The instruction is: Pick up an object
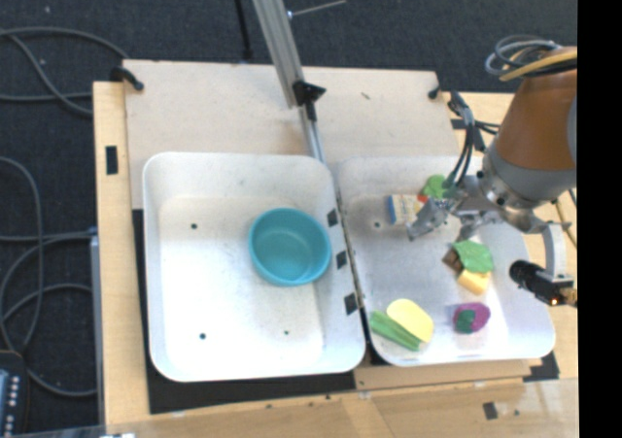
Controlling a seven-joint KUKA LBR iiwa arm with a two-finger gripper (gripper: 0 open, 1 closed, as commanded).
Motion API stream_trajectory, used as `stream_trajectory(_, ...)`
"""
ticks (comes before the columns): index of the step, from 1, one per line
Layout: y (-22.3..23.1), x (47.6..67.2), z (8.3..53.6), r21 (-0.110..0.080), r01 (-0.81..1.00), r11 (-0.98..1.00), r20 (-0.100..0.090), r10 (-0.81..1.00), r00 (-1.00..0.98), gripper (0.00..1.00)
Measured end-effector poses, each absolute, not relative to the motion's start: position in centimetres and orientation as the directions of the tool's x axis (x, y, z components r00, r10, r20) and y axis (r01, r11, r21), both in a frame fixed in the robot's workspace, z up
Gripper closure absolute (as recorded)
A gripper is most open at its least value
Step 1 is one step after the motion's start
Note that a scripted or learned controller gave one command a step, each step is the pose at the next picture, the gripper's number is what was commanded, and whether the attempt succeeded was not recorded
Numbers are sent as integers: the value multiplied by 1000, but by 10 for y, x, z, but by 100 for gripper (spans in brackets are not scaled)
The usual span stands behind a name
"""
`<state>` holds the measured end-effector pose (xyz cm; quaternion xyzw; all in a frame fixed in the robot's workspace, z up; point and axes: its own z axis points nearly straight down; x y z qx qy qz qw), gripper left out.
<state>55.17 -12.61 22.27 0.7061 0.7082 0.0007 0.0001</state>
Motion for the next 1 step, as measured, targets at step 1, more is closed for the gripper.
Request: stream_trajectory(1, -126, 552, 223, 2, 1000, 2, 1, 1000, -2, 0)
